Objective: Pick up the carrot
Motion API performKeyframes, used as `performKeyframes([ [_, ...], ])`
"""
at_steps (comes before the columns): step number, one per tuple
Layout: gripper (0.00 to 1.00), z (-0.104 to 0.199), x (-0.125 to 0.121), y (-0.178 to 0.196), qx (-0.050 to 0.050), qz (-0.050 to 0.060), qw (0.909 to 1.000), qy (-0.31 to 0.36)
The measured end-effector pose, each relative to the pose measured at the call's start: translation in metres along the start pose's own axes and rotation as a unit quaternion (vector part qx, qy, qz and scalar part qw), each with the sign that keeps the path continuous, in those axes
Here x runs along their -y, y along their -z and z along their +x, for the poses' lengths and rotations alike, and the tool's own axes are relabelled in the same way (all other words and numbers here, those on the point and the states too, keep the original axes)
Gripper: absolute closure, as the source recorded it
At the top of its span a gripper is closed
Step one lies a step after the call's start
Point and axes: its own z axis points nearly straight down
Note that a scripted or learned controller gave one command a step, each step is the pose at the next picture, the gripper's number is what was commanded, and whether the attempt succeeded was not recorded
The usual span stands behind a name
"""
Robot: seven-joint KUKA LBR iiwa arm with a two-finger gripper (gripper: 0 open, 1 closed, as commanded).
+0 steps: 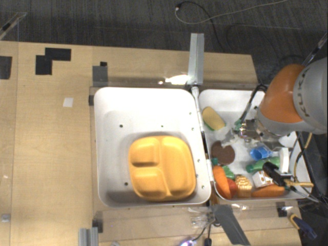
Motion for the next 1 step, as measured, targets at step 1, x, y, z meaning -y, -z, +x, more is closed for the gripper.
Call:
performKeyframes([
  [1, 0.0, 0.0012, -0.0605, -0.0051, 0.001, -0.007, 0.9994, -0.035],
])
